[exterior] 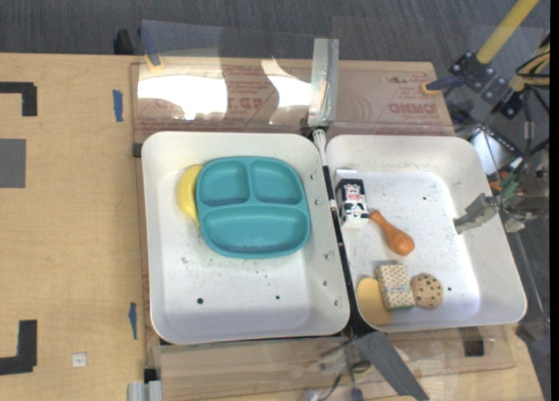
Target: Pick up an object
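Observation:
The right bin (454, 163) holds several small items. A small white carton with a black and red label (351, 198) lies near the divider. Beside it is an orange carrot-shaped toy (392, 233). Toward the front edge sit a round brown cookie (426, 289), a tan speckled block (394, 286) and a flat yellow piece (370, 300). A grey part of the gripper (476, 213) reaches over the right rim of this bin, apart from all the items and with nothing seen in it.
The left bin (166, 277) holds a teal divided plate (252, 205) with a yellow object (186, 190) partly tucked under its left side. A clear panel (227, 76) stands behind the bins. Cables and a yellow pole (517, 6) crowd the far right.

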Controlling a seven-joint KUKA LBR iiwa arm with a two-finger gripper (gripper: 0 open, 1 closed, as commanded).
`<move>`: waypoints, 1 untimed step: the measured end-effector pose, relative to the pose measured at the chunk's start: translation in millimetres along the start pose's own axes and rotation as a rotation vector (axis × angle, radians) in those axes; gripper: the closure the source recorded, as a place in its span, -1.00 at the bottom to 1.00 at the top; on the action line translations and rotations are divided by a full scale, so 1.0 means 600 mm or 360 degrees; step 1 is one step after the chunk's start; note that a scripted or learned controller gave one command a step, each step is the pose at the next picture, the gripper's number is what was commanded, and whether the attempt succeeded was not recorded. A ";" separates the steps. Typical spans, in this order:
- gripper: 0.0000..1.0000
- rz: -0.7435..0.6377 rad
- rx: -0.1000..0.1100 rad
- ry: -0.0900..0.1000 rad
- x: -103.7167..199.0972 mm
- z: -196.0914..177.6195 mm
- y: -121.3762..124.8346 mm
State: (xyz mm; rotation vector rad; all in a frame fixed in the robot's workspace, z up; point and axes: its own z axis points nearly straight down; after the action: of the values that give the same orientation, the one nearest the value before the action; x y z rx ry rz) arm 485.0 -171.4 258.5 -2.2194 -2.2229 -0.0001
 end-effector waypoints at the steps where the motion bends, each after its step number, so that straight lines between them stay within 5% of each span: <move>1: -1.00 0.0017 0.0007 0.0003 0.060 0.270 0.028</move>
State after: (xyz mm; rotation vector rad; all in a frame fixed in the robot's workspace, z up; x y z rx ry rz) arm 501.9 -135.2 96.5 -2.2280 -2.2078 0.0029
